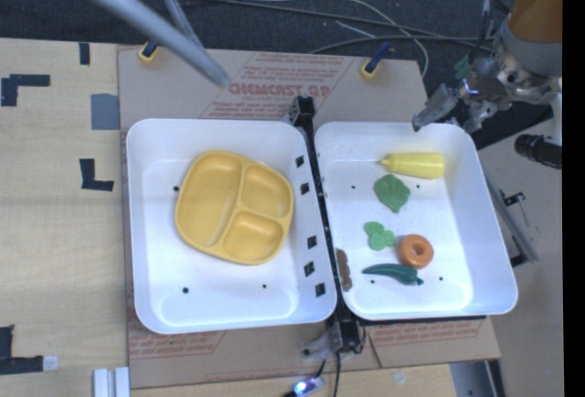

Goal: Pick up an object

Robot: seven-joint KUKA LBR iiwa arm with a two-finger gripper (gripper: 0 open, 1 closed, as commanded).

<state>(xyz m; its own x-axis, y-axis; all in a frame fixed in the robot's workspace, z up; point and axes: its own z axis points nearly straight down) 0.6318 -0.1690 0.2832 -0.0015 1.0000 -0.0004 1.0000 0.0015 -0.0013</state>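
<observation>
I am seeing the yellow divided plate lying in the left bin. In the right bin the green leaf and the small green piece are lying left of the yellow corn, the dark green pepper and the orange ring. The gripper is hovering over the bin's upper right corner; how it is set I cannot tell.

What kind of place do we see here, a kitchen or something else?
Probably a robot test bench, not a kitchen: two shallow white bins on taped cardboard, small plastic toy foods such as a yellow corn cob, loose cables, and a grey arm's gripper.
</observation>
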